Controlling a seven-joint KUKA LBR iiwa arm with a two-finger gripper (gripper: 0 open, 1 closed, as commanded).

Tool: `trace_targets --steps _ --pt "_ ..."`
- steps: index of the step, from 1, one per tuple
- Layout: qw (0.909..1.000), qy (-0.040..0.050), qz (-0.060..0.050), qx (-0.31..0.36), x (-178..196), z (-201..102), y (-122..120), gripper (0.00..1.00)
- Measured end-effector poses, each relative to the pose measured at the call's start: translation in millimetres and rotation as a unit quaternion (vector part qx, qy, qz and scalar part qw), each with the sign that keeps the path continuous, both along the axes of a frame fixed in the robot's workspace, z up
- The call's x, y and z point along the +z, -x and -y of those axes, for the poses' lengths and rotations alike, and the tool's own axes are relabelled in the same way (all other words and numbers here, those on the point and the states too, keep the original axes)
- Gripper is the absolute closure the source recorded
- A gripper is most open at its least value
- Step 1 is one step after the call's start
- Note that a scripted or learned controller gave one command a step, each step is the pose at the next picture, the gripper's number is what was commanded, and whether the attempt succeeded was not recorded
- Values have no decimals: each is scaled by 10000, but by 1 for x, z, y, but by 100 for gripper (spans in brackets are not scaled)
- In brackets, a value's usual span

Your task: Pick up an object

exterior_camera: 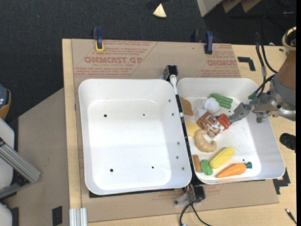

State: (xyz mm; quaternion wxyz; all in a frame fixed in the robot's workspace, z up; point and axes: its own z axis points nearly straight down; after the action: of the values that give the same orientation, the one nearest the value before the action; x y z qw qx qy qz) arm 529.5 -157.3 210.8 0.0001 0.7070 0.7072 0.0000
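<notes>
Desk (141, 55) of brown board, seen from above at a slant, carrying two shallow white bins side by side. The left bin (94, 98) has a bare floor with four small dark dots. The right bin (268, 147) holds a loose heap of toy food, crowded toward its left and near sides.

The arm (288, 79) reaches in from the right over the right bin's far right part. Its claw (237, 114) points left toward the heap. Its tip lies just beside a small red piece (224, 121), but whether the fingers are apart or closed, or grip anything, cannot be told.

Around the red piece: a brown-and-white packet (209, 124) touches it on the left, a white lump (211, 105) sits just behind, and a green pod (221, 100) lies further back, its long axis running left to right. A tan croissant (205, 142) curls in front of the packet. Nearer the front edge, a yellow corn cob (222, 157) lies tilted, its right end further back. An orange carrot (232, 170) lies beside it, its green top pointing right. A small green piece (206, 167) and a thin orange strip (196, 161) sit at the front left. A brown slice (187, 107) and a pale yellow patch (191, 127) rest by the left wall.

Two blue clamps (98, 34) grip the desk's far edge. Dark carpet (56, 13) surrounds it.
</notes>
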Motion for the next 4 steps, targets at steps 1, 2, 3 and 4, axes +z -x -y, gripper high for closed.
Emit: trace_targets --steps 1,2,3,4 --pt "10000 15 84 -3 -101 -3 -28 0" --pt "9998 18 175 -18 -109 -41 -88 0" --pt "10000 10 97 15 -112 -37 -111 0" --pt "9997 39 221 12 -96 -37 -116 100"
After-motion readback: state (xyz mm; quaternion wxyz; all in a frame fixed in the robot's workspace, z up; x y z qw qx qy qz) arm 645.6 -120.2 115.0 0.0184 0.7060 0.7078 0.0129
